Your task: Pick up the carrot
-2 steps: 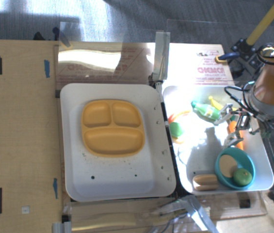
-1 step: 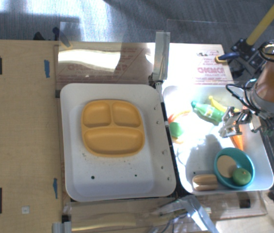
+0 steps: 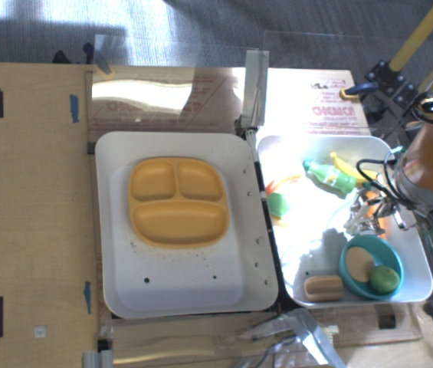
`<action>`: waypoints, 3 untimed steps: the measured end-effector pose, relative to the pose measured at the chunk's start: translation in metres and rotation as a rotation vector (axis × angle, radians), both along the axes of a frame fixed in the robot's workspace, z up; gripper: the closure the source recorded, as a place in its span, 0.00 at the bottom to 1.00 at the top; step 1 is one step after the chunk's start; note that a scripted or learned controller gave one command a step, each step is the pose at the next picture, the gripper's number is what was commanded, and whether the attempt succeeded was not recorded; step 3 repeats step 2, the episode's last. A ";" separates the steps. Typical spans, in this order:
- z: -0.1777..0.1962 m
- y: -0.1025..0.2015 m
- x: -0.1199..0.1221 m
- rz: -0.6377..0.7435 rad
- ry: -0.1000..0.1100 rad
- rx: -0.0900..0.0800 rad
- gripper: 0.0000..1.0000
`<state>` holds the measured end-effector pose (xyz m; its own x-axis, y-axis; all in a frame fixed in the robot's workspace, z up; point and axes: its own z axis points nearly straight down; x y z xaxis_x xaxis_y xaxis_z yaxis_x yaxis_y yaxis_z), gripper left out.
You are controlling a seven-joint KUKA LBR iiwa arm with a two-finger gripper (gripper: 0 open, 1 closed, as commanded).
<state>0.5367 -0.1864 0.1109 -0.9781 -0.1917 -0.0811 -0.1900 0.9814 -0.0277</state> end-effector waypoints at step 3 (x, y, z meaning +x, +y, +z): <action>-0.020 0.039 0.054 0.395 0.074 -0.007 1.00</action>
